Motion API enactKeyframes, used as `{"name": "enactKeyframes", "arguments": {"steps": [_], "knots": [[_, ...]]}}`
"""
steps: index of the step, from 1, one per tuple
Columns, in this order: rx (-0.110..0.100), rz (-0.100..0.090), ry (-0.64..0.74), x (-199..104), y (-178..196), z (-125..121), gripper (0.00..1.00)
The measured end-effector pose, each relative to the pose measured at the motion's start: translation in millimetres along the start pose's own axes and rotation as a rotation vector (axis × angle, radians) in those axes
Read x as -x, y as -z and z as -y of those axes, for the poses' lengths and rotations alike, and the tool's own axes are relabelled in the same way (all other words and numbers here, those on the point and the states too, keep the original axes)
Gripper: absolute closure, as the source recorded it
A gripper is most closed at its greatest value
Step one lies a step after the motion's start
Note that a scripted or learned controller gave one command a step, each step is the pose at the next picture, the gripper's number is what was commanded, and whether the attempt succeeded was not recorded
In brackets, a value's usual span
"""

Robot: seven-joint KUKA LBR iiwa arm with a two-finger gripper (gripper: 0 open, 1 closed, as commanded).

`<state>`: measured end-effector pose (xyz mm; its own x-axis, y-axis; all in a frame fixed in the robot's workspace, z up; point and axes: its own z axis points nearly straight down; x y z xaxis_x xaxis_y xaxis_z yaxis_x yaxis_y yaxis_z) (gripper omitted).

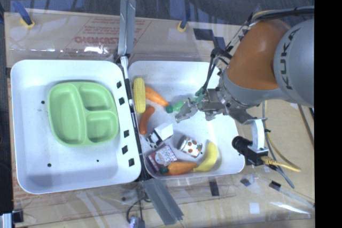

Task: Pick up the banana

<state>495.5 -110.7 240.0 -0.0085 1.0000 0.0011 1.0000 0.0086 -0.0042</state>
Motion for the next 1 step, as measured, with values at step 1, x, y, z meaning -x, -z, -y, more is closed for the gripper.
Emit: {"name": "enactKeyframes", "arguments": {"steps": [1], "knots": [[-0.001, 0.0, -0.162, 76.8, -39.2, 20.1, 0.0]]}}
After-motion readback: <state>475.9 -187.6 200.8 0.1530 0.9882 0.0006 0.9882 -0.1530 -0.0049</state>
